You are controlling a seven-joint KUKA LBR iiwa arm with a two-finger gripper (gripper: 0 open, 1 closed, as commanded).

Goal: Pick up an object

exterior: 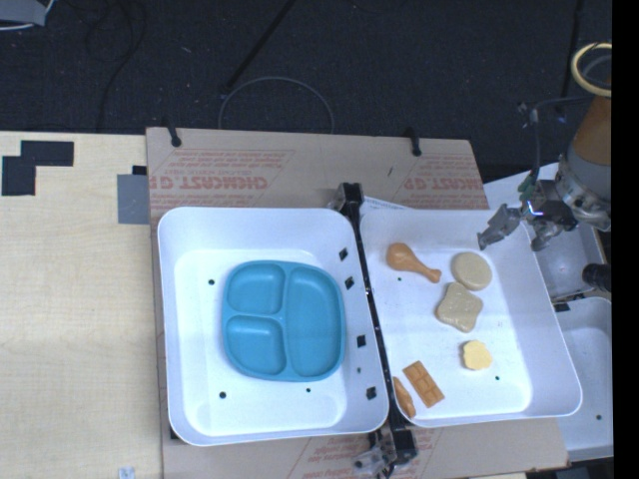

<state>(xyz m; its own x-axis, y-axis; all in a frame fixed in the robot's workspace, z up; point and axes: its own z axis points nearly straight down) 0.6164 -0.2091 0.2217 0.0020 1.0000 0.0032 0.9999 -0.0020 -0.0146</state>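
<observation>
Two bins, one plate, six food pieces

Two white bins — the left bin (190,267) with one blue divided plate (282,320), the right bin (539,367) with six items: one drumstick (412,261), one round biscuit (471,269), one pale bread-like piece (459,308), one small yellow chunk (477,356), one waffle-patterned bar (423,383), one small orange stick (403,397).

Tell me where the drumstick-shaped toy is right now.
The drumstick toy lies in the right bin, near its upper left corner, just left of the round pale piece and above the pale bread-like piece.
</observation>
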